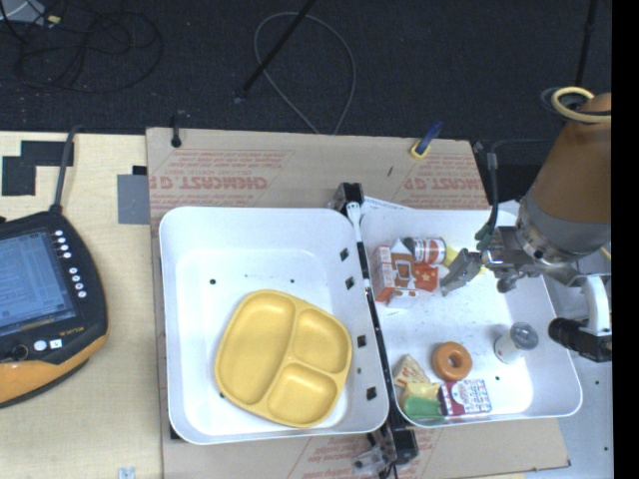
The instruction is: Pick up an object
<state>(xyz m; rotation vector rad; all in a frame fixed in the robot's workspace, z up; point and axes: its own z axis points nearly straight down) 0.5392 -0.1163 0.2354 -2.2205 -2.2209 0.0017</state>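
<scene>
Camera view: gripper is hovering low in the right bin, just beside the carton and can — cannot tell its state. Risk: it is sitting off to the carton's side, so closing may be nudging rather than catching it.

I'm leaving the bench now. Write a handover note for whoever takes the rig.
Gripper: over the right bin, beside the red and white carton; nothing seen between its fingers.
Right bin also holds a red can, a donut, a grey capped piece and small packets at the front.
Left bin: yellow divided plate.
Done: nothing lifted.
Left: grasp and raise one object.
</scene>
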